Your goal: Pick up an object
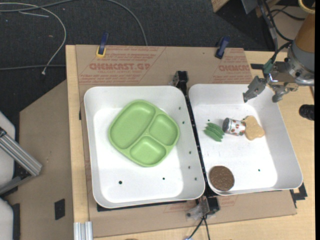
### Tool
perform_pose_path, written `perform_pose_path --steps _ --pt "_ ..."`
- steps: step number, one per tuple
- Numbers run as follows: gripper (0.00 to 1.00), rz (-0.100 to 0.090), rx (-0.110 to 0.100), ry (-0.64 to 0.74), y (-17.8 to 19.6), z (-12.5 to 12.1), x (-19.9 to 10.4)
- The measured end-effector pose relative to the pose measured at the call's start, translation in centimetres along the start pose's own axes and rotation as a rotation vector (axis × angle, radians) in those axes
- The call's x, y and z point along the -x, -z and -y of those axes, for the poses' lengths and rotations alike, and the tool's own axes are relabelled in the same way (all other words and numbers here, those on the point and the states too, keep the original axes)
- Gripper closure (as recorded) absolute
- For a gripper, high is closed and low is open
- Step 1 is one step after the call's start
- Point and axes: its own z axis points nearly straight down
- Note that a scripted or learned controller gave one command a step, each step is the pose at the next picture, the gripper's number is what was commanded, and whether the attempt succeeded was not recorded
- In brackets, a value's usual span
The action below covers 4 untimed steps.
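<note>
My gripper (pixel 265 92) hangs over the back edge of the right bin (pixel 280 169), its two fingers spread open with nothing between them. Below it, near the middle of that bin, lie a green pea pod (pixel 214 131), a small can on its side (pixel 234 126) and a tan bread-shaped piece (pixel 254 128), close together in a row. A round brown patty (pixel 221 177) rests at the bin's front left corner. The gripper stands well above and behind these items, touching none.
The left bin (pixel 100 174) holds a green divided plate (pixel 144 132). A black divider runs between the bins. Blue clamps (pixel 103 43) (pixel 221 47) grip the cardboard at the back. Cables trail across the dark floor at the upper left.
</note>
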Motion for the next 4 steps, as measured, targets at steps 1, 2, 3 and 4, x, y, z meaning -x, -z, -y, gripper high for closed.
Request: perform_pose_path --steps 1,2,3,4 --pt "0.00 0.000 0.003 0.000 0.1 -0.1 0.0" --pt "0.00 0.000 0.001 0.000 -4.2 -0.2 -0.7" --pt "0.00 -0.001 -0.003 -0.001 -9.1 0.7 -1.2" --pt "0.00 -0.002 -0.004 0.000 -15.4 0.6 -1.3"
